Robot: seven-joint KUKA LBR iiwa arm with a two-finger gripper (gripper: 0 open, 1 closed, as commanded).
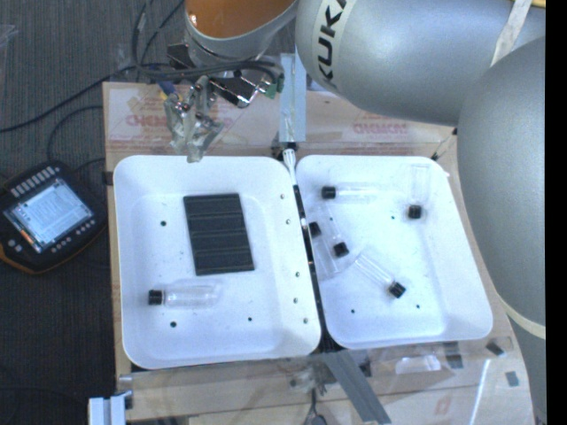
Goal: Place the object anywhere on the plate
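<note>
A grey robot arm with an orange band reached in from the right, across the top of the scene. Its gripper hung above the far rim of the left bin, near that bin's back left corner. The translucent fingers came close together at their tips, with nothing between them.

The left bin held a dark ribbed plate, lying flat near its middle with bare white floor on every side. A clear vial with a black cap lay on its side near the front left of that bin, just in front of the plate and apart from it.

The right bin touched the left one along a central seam. It held several more clear vials with black caps, scattered across the back and middle, leaving its front strip bare.

A handheld controller with a lit screen sat on the dark floor, left of the bench, well apart from the bins.
</note>
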